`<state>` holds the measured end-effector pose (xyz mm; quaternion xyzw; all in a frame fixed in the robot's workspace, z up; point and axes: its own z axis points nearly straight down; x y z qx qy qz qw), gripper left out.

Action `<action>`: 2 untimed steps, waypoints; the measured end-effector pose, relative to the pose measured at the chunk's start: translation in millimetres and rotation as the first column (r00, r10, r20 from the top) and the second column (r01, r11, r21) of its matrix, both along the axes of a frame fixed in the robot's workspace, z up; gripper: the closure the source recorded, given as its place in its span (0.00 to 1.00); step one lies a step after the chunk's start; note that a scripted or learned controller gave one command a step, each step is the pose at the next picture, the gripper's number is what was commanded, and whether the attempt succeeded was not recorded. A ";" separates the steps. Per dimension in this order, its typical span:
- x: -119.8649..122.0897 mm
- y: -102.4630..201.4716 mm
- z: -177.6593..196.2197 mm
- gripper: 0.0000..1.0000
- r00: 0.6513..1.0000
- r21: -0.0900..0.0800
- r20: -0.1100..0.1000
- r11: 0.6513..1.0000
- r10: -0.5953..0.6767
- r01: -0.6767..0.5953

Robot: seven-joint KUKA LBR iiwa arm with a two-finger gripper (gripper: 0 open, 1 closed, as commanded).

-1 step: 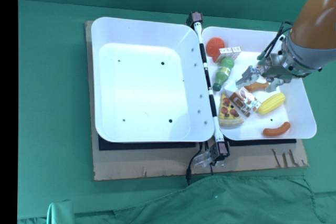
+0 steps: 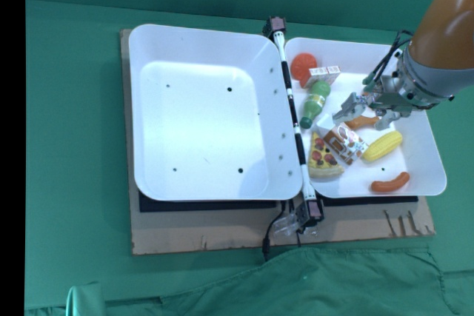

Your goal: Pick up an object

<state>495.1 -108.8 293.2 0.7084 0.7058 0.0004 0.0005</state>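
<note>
Claw [image 2: 361, 107], state impossible to tell, hovering above right bin [image 2: 429, 159]; orange carrot [image 2: 363, 122] directly beneath, long axis toward the bin's right edge.

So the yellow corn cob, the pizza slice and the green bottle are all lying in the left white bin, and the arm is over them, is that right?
Not quite: in the camera view the yellow corn cob, triangular pizza slice and green plastic bottle lie in the right white bin, not the left white bin. The gripper is indeed above that right bin.
</note>
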 end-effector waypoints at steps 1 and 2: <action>0.8 -0.9 -40.9 0.00 1.000 0.000 -0.005 1.000 -0.001 0.001; -1.6 -1.6 -79.3 0.00 1.000 -0.004 0.007 1.000 0.000 0.000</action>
